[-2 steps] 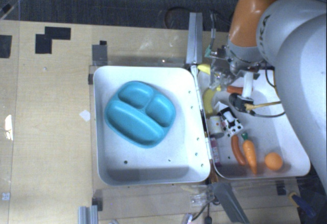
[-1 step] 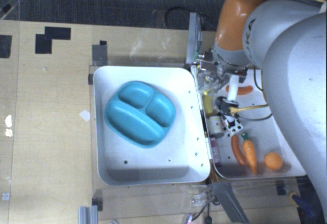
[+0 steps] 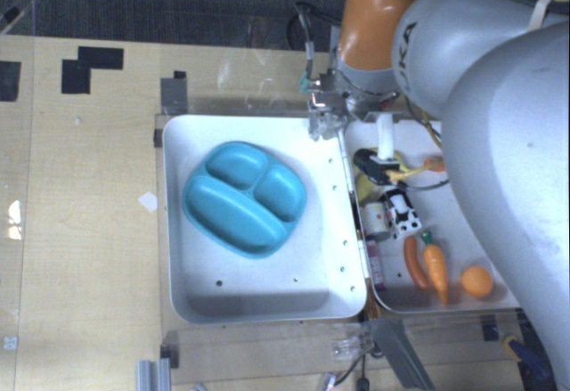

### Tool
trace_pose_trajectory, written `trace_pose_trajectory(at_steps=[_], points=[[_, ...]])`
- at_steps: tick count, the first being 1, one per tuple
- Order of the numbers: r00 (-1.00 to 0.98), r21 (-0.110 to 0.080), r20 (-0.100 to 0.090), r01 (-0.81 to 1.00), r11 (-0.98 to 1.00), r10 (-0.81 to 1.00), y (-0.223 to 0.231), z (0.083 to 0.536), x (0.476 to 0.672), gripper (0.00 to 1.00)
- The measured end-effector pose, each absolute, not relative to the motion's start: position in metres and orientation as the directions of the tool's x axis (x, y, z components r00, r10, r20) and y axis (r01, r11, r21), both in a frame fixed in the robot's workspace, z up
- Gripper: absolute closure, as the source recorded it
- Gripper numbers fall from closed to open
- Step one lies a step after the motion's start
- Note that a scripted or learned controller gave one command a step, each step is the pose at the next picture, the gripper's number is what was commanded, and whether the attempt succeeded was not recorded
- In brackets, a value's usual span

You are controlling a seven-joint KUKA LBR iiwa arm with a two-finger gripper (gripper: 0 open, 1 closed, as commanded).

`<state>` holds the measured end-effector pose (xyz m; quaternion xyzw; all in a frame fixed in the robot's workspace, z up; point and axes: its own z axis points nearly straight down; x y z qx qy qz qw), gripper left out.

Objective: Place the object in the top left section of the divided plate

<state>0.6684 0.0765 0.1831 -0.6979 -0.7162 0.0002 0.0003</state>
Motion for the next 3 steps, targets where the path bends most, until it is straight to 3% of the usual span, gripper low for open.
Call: trace_pose_trajectory(at_steps=[1, 2, 3], points=[[-0.156, 0.007, 0.001, 0.988, 0.156, 0.988, 0.143, 0.214, 0.663, 1.0], [-0.377, 0.004, 0.0, 0.926, 0.377, 0.926, 0.174, 0.202, 0.607, 1.0], [-0.229, 0.008, 0.0, 0.973, 0.229, 0.973, 0.132, 0.352, 0.571, 1.0]])
